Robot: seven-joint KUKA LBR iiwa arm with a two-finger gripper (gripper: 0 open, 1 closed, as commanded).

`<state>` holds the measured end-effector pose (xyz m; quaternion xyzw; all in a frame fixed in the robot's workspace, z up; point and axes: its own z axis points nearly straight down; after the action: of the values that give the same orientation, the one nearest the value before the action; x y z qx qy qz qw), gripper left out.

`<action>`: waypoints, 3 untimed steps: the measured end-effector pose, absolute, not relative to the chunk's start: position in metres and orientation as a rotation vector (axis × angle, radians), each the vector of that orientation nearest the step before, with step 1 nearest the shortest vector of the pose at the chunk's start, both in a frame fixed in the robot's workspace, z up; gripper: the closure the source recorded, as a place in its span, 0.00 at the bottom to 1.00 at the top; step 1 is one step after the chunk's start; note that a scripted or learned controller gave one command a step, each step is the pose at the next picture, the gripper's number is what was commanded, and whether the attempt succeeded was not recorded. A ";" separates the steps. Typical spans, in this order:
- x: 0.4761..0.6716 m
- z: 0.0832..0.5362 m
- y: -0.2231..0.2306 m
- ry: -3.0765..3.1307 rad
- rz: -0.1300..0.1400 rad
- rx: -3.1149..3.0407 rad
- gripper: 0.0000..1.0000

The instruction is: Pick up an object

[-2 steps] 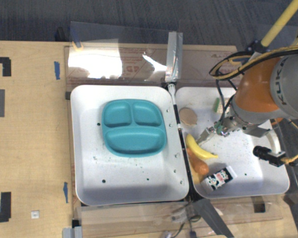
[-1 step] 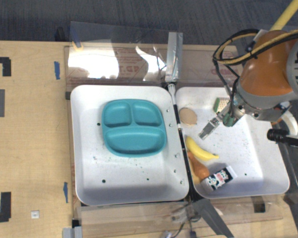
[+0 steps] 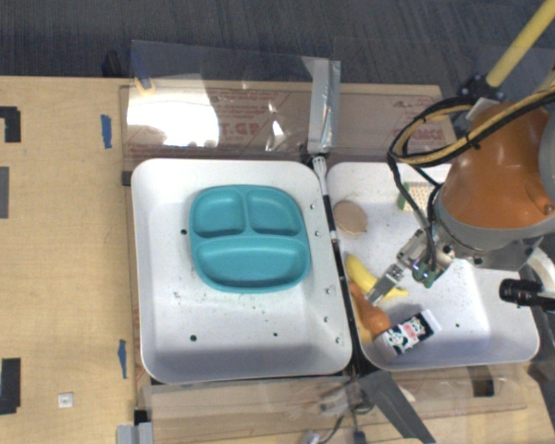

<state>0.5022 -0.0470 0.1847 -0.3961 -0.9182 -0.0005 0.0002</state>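
In the right bin (image 3: 499,326) several small objects lie along the left side. A tan round piece (image 3: 351,216) sits near the top. Below it lies a yellow banana-like piece (image 3: 359,270), then an orange piece (image 3: 372,319), and a black-and-white packet (image 3: 410,331) near the front wall. My gripper (image 3: 388,285) reaches down from the right, and its tip is right at the yellow piece, partly covering it. The orange piece is just below the tip.
The left bin (image 3: 166,322) holds a teal divided plate (image 3: 250,237). The grey and orange arm (image 3: 495,183) with looping cables covers the right bin's upper right. The wall between the bins (image 3: 333,248) runs close to the left of the objects.
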 end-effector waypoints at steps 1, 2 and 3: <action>0.481 0.222 -0.047 -3.021 -0.003 -0.883 0.00; 0.486 0.119 -0.094 -2.997 -0.009 -1.017 0.00; 0.544 0.193 -0.157 -2.630 -0.003 -1.734 0.00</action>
<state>0.5436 -0.1566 0.1933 -0.5503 -0.8350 -0.0010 -0.0043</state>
